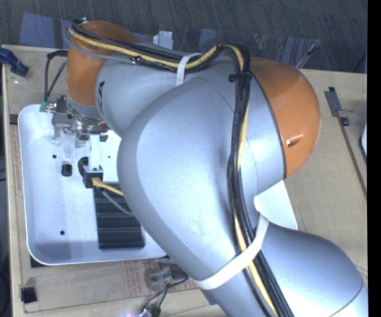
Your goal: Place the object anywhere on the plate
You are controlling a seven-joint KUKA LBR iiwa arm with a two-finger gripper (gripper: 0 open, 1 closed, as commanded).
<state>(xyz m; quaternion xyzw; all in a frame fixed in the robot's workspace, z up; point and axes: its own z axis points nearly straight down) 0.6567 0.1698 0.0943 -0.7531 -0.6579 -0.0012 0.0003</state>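
Camera view: nearest to us, the grey arm (197,197) takes up the right and middle of the scene, with a black-and-yellow cable (240,177) running along it and a white strap (230,273) wrapped around it low down. To the left of it we see a strip of the wooden bench (78,279), and just beyond that the near rim of the left white bin (35,243). The bin's floor shows bare white on its near-left side. Farther in, a small dark object (67,170) lies on the bin floor by itself; we take it for the task's thing, though it is too small to make out. Just beyond it the gripper (76,137) hangs over the far-left part of the same bin, close to the object but apart from it, and we see nothing held in it. We cannot tell how its jaws stand, since the metal parts blur together against the white. Above the gripper sits the orange band (84,65). Farthest off, a blue clamp (10,59) grips the bench's far-left corner.
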